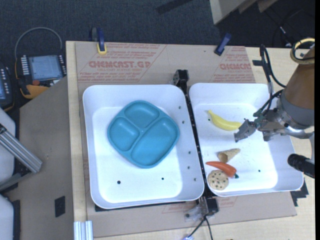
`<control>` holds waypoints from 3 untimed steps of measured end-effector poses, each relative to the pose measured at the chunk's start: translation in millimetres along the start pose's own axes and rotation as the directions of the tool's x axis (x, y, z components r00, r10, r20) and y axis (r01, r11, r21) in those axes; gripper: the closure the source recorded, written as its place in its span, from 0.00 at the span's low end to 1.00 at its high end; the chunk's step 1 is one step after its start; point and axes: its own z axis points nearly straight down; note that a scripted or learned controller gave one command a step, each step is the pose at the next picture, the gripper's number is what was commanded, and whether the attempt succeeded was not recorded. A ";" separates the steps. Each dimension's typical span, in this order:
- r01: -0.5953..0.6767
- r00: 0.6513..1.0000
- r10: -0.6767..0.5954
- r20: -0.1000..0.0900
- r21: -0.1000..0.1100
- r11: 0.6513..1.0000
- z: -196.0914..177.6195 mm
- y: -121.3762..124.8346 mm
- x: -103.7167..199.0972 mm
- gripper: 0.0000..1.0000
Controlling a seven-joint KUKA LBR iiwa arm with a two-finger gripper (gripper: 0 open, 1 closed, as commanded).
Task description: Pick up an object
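Hovering low over the right bin (260, 181) now, gripper (246, 131) reaching in from the right, fingertips just right of the banana's near end. Fingers dark and bunched from up here, so can't tell whether spread or pressed together; nothing visibly pinched between them. Banana (223, 121) lying yellow across the far middle of that bin, curved, well off the far wall. Nearer, a small tan cone-shaped piece (229, 155), then a red chili pepper (221, 167) just beyond a chocolate-chip cookie (218, 180), pepper and cookie touching or nearly so, cookie close to the near rim. Plenty of bare white floor toward the bin's near right corner and along its far wall. Over in the left bin (100, 179), a blue divided plate (143, 133) sitting about centre, tilted askew, with open margins all round, widest along the near edge. Bins side by side, rims meeting along the dark middle strip.
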 end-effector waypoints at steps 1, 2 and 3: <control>0.001 1.000 -0.001 0.001 -0.005 1.000 -1.9 1.3 0.0 0.00; 0.000 1.000 0.000 0.000 -0.004 1.000 57.6 1.4 -4.1 0.00; 0.001 1.000 -0.001 -0.001 0.001 1.000 102.5 6.3 -0.8 0.00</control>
